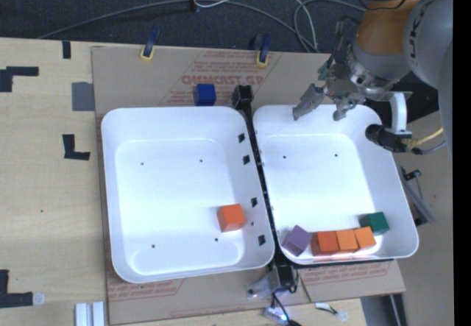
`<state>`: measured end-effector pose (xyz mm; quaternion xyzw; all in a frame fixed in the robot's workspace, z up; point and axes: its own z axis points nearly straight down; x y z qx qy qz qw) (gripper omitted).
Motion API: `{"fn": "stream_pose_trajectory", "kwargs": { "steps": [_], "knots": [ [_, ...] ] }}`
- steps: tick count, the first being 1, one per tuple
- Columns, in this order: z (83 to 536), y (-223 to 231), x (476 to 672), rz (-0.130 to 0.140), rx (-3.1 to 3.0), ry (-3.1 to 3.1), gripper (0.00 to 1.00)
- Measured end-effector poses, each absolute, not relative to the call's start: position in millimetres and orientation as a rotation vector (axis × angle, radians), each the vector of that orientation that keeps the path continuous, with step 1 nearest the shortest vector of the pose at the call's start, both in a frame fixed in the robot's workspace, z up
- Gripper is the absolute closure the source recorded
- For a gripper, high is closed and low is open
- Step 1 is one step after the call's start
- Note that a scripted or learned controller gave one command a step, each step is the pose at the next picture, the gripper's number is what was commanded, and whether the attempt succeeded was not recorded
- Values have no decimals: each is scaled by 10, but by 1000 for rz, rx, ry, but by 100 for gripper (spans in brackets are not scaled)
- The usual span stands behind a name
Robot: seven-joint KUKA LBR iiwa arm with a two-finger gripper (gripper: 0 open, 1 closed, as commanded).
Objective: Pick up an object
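Red lettering on cardboard sheet (221, 78), unreadable

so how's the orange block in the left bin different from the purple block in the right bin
The orange block sits in the left white bin; the purple block sits in the right white bin. The orange block stands alone on bare floor; the purple block lies at the near wall, at the end of a row of orange blocks. Colours differ: orange against purple. Both are small cube-like blocks of similar size, resting untouched.
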<state>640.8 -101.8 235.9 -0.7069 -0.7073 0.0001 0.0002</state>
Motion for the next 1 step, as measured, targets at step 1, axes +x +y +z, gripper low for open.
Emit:
{"fn": "stream_pose_trajectory", "kwargs": {
  "steps": [1],
  "knots": [
    [1696,-937,6314,6,-2215,-2221,0]
  ]
}}
